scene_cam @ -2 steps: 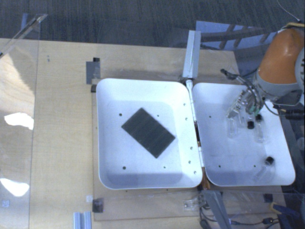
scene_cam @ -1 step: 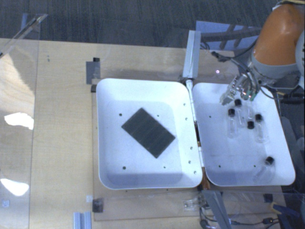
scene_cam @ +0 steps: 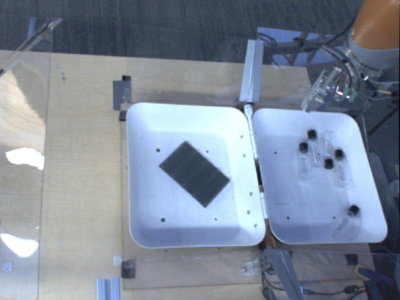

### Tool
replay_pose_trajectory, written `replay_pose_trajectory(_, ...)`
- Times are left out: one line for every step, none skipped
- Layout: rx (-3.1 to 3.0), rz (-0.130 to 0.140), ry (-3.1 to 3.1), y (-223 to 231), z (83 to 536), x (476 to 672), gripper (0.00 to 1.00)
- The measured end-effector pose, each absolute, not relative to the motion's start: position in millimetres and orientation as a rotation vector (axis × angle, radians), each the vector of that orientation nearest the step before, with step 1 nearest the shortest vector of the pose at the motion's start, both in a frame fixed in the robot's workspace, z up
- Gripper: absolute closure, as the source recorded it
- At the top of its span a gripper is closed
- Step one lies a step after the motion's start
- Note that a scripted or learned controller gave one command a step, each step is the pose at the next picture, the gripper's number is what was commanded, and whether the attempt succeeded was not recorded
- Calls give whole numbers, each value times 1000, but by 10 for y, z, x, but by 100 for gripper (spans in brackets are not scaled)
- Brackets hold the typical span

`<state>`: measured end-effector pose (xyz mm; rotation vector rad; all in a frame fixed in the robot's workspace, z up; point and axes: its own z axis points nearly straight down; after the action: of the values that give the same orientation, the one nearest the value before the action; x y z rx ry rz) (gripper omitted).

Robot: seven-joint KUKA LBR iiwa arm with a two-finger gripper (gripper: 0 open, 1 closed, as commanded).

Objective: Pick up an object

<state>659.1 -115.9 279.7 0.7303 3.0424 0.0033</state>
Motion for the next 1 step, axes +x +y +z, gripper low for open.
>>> replay_pose_trajectory(724,6,3033,-1145,2904,6620,100)
